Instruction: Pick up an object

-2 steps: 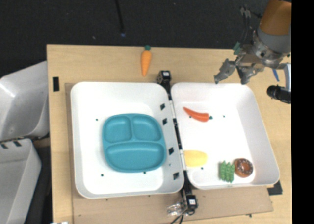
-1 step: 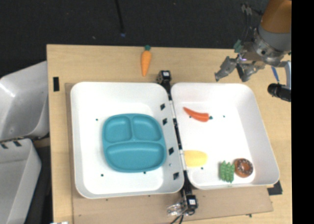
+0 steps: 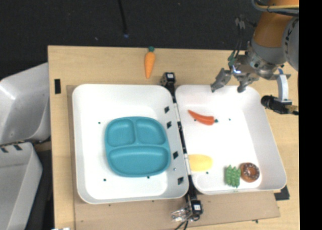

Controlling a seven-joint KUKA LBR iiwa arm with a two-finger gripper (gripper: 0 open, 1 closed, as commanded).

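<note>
Sitting along the near rim of the right bin [image 3: 269, 138], a green leafy item [image 3: 232, 176] and a brown ring-shaped doughnut [image 3: 249, 172] lie just beside each other in the near right corner, with a yellow piece [image 3: 199, 162] further left against the wall shared with the left bin [image 3: 80, 138]. Open white floor spreads across the middle of the right bin, between these three and a red chilli pepper [image 3: 202, 118] lying nearer the far left part, tip pointing left. The far right stretch of that bin is bare floor up to the rim.

The left bin holds a teal divided plate [image 3: 136, 146] with three compartments, set roughly in the middle, with a band of white floor on every side of it.

Over the far rim of the right bin hangs the gripper [image 3: 231, 83], its two fingers spread wide with nothing between them, well apart from the chilli pepper. Beyond both bins, on the bench [image 3: 100, 63] near its far edge, an orange carrot [image 3: 149, 63] lies outside the bins
</note>
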